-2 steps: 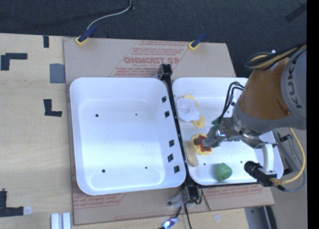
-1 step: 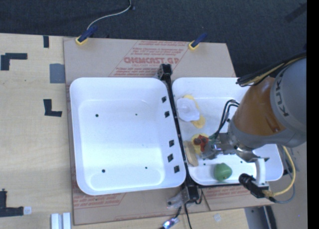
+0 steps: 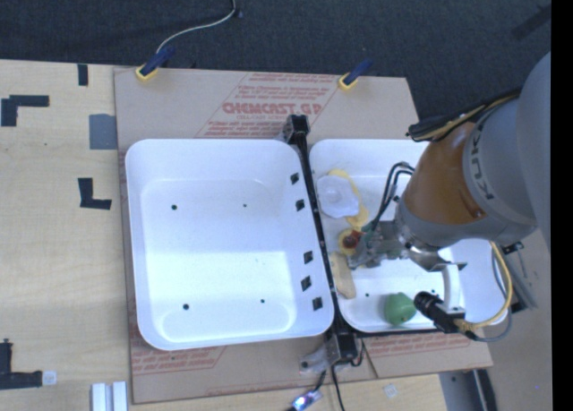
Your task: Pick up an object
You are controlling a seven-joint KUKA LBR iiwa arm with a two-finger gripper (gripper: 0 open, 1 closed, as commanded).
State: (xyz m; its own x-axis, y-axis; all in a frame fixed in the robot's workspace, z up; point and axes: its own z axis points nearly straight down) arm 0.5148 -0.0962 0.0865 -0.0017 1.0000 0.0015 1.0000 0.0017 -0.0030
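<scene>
The grey arm [image 3: 483, 167] fills the frame's right. Its hand [image 3: 365, 248] is low in the right bin [image 3: 376, 315], grip unclear, among small objects [image 3: 345, 212]; a green object [image 3: 399, 308] lies lower right.

Light: bright, even, from overhead
Glare: left bin [image 3: 179, 176] floor washed out white
Shadows: soft, faint
Sharpness: slightly soft, grainy throughout

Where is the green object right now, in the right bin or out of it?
In. The green object lies on the floor of the right bin, near its front rim, apart from the tool.
</scene>
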